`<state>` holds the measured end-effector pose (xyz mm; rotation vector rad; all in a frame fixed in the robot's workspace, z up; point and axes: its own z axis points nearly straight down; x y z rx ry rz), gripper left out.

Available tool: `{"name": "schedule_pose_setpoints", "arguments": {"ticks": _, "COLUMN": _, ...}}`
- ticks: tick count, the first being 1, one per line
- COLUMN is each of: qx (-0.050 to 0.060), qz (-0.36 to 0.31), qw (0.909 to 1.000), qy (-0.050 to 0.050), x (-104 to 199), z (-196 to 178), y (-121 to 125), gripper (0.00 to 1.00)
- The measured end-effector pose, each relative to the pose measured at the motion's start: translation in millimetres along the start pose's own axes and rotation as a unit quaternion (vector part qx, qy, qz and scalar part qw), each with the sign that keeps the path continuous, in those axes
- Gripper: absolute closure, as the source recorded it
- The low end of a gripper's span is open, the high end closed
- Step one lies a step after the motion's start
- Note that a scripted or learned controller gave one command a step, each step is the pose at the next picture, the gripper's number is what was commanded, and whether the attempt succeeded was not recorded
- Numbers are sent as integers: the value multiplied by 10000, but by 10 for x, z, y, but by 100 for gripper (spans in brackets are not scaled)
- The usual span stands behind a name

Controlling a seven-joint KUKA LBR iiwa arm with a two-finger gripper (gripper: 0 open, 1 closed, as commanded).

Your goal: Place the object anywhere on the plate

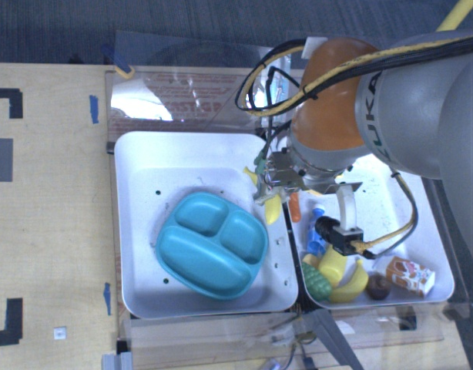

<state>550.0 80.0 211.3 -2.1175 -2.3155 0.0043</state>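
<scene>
A blue plate point(213, 243) with three compartments lies tilted in the left bin point(144, 176), toward its front. My gripper point(267, 185) hangs over the wall between the two bins, just past the plate's right rim. A small yellow object point(272, 208) sticks out below the fingers, and another yellow tip shows on the gripper's left side; the fingers look shut on it. The object hangs above the left bin's right edge, beside the plate and apart from it.
The right bin point(421, 230) holds several toys: an orange piece point(295, 205), a blue one point(317, 239), a yellow cup point(333, 267), a green item point(317, 285), a banana point(353, 285), a brown ball point(377, 287) and a small carton point(410, 274). The arm's bulk covers the right bin's back.
</scene>
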Motion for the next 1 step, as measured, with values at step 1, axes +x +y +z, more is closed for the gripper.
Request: {"name": "schedule_pose_setpoints", "arguments": {"ticks": 1, "qx": -13, "qz": 10, "qw": 10000, "qy": -3, "x": -13, "z": -12, "y": 6, "gripper": 0}}
